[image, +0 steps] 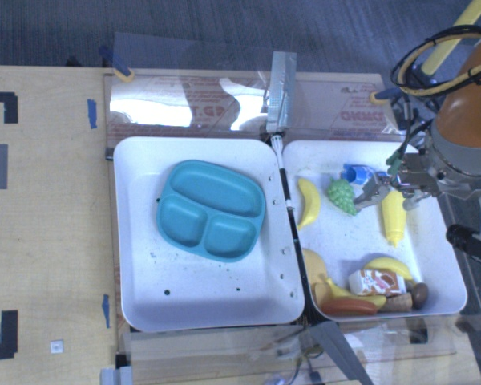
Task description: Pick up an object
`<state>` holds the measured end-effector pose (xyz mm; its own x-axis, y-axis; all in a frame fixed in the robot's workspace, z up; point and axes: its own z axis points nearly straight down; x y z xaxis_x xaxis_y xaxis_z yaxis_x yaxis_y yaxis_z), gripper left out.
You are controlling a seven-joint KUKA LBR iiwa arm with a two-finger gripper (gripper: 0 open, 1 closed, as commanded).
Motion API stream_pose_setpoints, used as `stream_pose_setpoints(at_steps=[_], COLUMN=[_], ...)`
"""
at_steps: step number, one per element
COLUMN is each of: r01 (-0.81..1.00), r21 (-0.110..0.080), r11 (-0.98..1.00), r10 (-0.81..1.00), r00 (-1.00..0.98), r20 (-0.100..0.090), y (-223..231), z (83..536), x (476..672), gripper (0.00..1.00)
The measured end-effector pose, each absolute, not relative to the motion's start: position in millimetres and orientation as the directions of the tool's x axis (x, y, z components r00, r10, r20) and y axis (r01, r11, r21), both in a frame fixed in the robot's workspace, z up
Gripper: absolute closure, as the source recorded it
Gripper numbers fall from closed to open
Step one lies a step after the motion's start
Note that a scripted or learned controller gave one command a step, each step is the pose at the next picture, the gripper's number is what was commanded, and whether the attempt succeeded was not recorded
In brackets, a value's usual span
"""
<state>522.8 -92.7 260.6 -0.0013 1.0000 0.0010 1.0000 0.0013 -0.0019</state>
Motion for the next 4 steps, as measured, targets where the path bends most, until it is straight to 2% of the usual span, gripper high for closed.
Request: stream_pose_setpoints(at_steps=[1,2,3,4], r01=[0.999,0.999,0.998,0.998], r21=[-0.007,-0.001,-0.001,0.004], r11=[-0.046,-0.042,-0.056,0.060], r10=[0.999,0.999,0.998,0.998], r00=[0.046,0.042,0.056,-0.060], r20=[-0.001,0.000,-0.001,0.001], y=[-160,-157,-185,-202], z=[205,208,185,96], x=[548.6,550.5,565.1,576.0], gripper=[0.00,0.00,0.00,0.00])
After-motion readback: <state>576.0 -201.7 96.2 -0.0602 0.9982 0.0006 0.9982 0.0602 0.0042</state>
